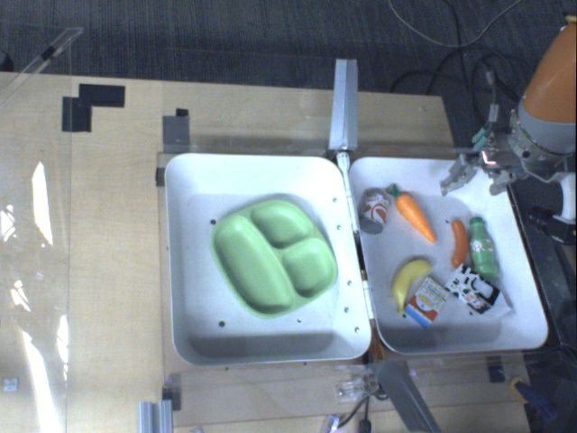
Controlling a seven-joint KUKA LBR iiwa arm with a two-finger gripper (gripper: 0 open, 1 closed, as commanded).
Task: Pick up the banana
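A pale wooden surface (108, 242) carries two shallow, glossy white bins with rounded corners. The left bin (185, 323) holds a smooth green plate (275, 257) moulded into three compartments. In the right bin (523, 318), low and centre-left, lies the curved yellow banana (408, 282), touching a small carton (427, 299) whose print is too small to read. Nearby are a carrot (415, 216), a green bottle (482, 249) and a cow-patterned box (472, 289). At the frame's upper right, the gripper (475, 175) hovers with metal fingers spread, holding nothing.
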